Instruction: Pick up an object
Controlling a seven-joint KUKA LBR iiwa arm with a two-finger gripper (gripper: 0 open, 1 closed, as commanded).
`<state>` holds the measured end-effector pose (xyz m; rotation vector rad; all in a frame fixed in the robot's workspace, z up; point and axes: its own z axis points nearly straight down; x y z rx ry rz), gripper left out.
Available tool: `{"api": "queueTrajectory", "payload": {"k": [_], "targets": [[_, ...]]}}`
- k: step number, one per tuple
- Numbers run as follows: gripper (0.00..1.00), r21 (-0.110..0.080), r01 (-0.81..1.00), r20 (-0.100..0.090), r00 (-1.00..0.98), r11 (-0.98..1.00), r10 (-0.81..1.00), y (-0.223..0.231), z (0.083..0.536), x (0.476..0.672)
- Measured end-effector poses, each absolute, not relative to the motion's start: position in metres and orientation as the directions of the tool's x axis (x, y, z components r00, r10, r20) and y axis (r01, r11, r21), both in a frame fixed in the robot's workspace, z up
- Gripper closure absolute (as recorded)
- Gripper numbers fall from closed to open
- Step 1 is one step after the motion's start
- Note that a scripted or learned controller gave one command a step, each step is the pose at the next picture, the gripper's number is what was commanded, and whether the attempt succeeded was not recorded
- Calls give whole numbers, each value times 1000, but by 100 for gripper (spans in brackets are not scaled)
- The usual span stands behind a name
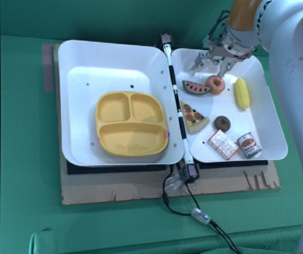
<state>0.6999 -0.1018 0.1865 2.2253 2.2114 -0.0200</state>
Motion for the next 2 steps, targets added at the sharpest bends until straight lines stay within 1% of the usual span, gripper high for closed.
{"api": "queueTrajectory", "payload": {"k": [2], "targets": [[0, -6, 1000, -12, 5, -5, 1000, -102, 186, 700]]}}
